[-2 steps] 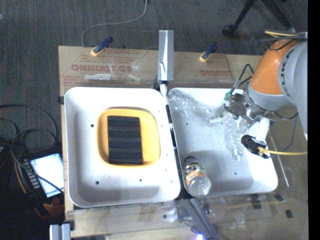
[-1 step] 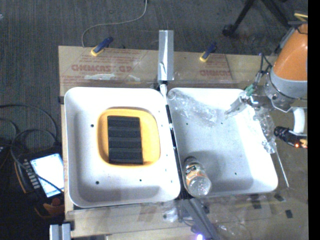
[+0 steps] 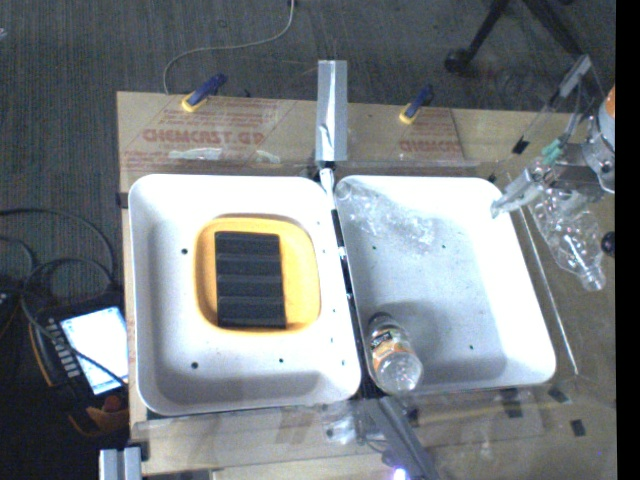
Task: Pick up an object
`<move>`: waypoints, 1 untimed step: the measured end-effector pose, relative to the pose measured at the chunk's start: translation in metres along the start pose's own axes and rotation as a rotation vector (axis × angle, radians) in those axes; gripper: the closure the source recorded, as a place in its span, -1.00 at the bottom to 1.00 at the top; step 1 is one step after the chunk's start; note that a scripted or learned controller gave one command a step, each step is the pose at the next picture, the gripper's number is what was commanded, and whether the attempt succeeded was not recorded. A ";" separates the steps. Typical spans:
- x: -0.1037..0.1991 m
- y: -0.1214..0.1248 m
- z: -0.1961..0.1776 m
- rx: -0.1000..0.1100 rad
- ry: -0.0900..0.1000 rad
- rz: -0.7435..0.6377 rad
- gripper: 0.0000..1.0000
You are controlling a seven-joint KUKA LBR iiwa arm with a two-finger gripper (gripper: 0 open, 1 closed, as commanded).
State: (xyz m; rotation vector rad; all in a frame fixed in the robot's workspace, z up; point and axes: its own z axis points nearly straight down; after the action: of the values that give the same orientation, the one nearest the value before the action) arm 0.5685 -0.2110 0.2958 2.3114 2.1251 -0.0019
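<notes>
Clear plastic bottle (image 3: 393, 356) lies well down-left of my tool (image 3: 545, 180), against the right bin's (image 3: 520, 298) near-left wall. Whether my tool grips anything, I can't tell. I'd descend squarely across its middle, clear of the wall.

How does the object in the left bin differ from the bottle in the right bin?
The yellow object with a black ribbed centre is opaque and brightly coloured; the clear plastic bottle is see-through. The yellow object is broad and flat, the bottle small and rounded. The yellow object lies in the middle of the left bin; the bottle sits at the near left corner of the right bin. Each lies apart from the gripper.
</notes>
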 end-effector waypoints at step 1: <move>0.044 0.022 0.168 0.003 0.004 -0.219 -1.00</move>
State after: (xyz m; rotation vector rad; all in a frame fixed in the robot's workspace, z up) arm 0.5945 -0.1696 0.1280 2.0685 2.3690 -0.0010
